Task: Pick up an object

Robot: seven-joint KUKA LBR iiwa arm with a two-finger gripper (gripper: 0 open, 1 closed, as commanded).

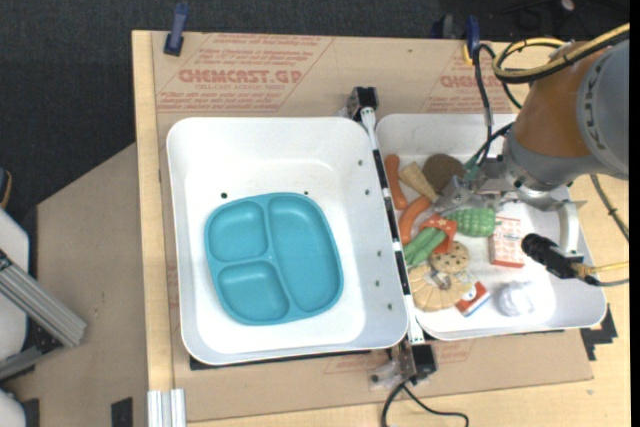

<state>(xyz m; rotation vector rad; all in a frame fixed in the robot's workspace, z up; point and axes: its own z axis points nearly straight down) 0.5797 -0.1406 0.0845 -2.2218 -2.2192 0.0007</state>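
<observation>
The right bin (575,310) holds a heap of toy food. In it are a brown lump (441,171), orange sausage shapes (412,211), a green knobbly piece (473,221), a green pepper-like piece (424,244), a chocolate-chip cookie (451,261) and a tan flat piece (432,296). A red and white carton (508,242) also lies there. My gripper (470,187) hangs over the back half of this heap, just above the green knobbly piece and beside the brown lump. Nothing can be seen held in it.
The left bin (200,155) holds a teal divided plate (272,257). A small red can (471,300) and a white round item (516,299) lie near the right bin's front edge. The grey and orange arm (565,120) covers the bin's back right corner, with cables behind it.
</observation>
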